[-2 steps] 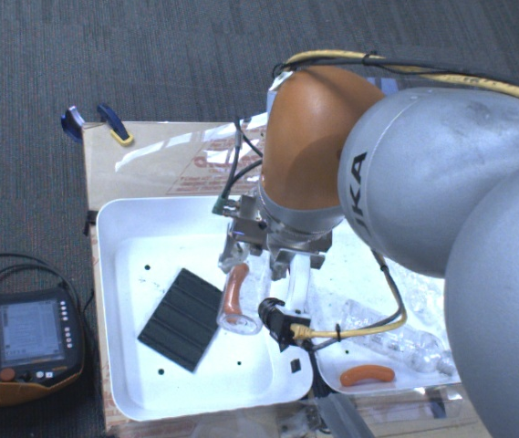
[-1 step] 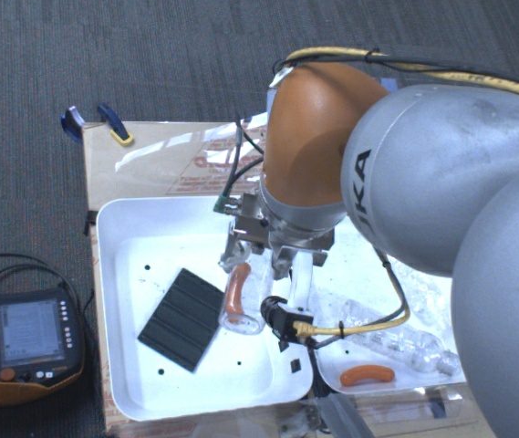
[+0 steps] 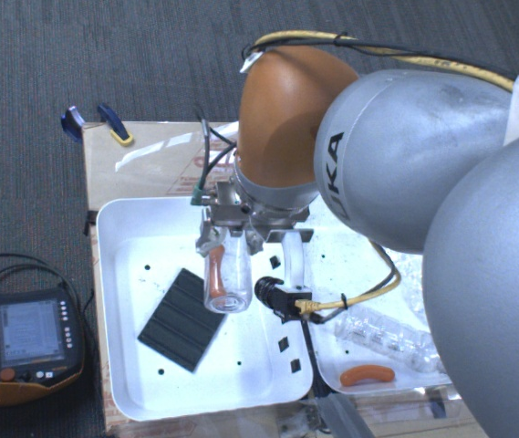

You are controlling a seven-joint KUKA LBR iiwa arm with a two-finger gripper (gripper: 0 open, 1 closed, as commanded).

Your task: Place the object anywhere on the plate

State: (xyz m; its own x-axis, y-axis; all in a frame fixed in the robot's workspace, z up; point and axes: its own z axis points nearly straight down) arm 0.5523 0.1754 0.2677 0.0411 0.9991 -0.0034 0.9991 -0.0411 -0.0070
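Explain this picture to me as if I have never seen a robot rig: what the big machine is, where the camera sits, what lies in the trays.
One camera looks down at a slant on a bench. The big grey and orange machine is a robot arm reaching in from the right. Its hand hangs over the left white bin. A clear jar-like object sits right at the hand; whether it is truly gripped I cannot tell. A dark ridged plate lies flat in that bin, beside small black bits. The right bin holds a crumpled clear bottle and an orange sausage-shaped item. The screen device on the floor is probably the arm's controller.
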